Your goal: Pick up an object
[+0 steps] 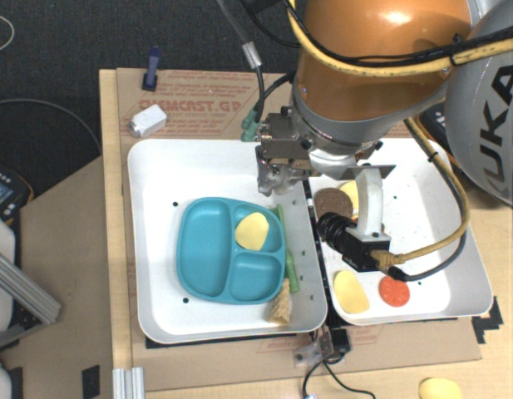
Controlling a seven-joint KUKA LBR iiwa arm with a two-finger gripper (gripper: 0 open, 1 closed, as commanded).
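Note:
My gripper [316, 199] hangs under the large orange wrist band, over the divider between the two bins. A blue divided plate [208, 254] lies in the left bin, with a yellow piece [253, 231] in its upper right compartment. A green stick [290, 260] lies along the plate's right edge, and a tan scrap [280, 307] sits at its lower corner. In the right bin, a brown disc [328, 200] and a pale yellow piece [349, 193] sit right beneath the gripper. Another yellow piece [350, 293] and a red disc [395, 292] rest near the front.
The left bin [152, 223] and right bin [456, 264] share a raised grey divider [306, 264]. A tan hose [443, 243] loops over the right bin. A white block [148, 120] and a blue clip [151, 69] lie on the board behind the bins.

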